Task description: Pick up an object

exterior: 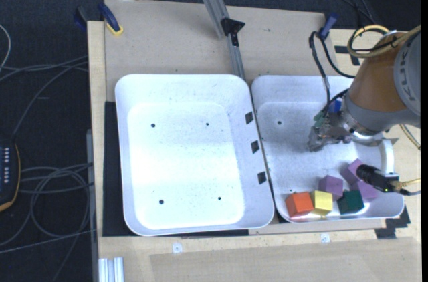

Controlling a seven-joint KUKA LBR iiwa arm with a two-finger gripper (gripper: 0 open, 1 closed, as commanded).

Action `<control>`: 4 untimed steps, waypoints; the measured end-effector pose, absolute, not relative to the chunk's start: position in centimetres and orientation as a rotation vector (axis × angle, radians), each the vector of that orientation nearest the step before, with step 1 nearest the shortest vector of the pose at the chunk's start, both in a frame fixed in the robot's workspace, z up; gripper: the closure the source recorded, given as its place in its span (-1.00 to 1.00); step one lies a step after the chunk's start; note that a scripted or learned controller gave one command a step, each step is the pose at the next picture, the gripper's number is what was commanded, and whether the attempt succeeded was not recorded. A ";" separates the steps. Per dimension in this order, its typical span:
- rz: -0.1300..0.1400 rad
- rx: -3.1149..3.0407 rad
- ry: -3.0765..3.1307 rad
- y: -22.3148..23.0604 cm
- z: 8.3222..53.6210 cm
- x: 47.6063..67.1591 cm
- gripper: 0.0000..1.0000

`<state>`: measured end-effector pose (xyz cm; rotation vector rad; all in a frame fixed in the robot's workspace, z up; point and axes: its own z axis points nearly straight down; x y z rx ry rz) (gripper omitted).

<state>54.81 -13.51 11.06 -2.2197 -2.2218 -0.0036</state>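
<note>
Grey metal is all I can make of my own gripper (322, 138): it sits low over the bare speckled floor of the right-hand shallow white plastic bin (284, 160), and from above I cannot tell whether it is spread or drawn together. Nothing shows in its grasp.

Working outward, the small blocks I might take are all bunched toward five o'clock of me, in the near corner of this bin. Closest is a purple block (330, 183), and at its six o'clock a yellow cube (324, 201). An orange cube (300, 204) lies at nine o'clock of the yellow one, just beside it; a dark green cube (350, 202) lies at its three o'clock. Another purple block (357, 172) sits further out toward four o'clock, partly behind my wrist hardware.

At nine o'clock, across the divider, is the left-hand shallow white plastic bin (134, 140).

I judge this to be the approach, with no pick made yet. Next I would need to shift toward five o'clock, centre over one block, and come down; the purple one looks least crowded, while the row of cubes is packed tight enough to make a clean grip doubtful.
</note>
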 end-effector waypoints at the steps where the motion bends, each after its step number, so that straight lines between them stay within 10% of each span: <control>1: -0.006 -2.224 -2.227 -13.9 15.9 55.8 1.00; 4: -0.004 -2.212 -2.229 -8.9 22.4 57.3 1.00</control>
